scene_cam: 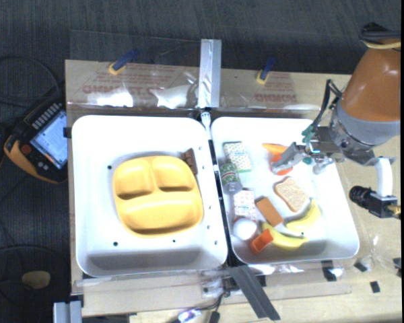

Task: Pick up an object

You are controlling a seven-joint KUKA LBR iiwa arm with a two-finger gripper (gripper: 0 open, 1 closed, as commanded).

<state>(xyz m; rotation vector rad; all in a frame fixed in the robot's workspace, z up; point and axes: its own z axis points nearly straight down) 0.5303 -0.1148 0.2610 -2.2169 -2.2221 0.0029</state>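
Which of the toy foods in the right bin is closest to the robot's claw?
The orange carrot-like piece, at the far side of the right bin, lies just beside the gripper. The bread slice is a little farther, and the banana farther still.

The arm (374, 93) reaches in from the right, orange band uppermost. Its gripper (291, 159) hangs low, pointing left.

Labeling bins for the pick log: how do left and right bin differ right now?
The left bin holds one big thing, a yellow divided plate; the right bin holds many small ones, among them a banana, a bread slice and a white egg. The gripper hangs over the right bin, not the left bin. Both are shallow, white and side by side.
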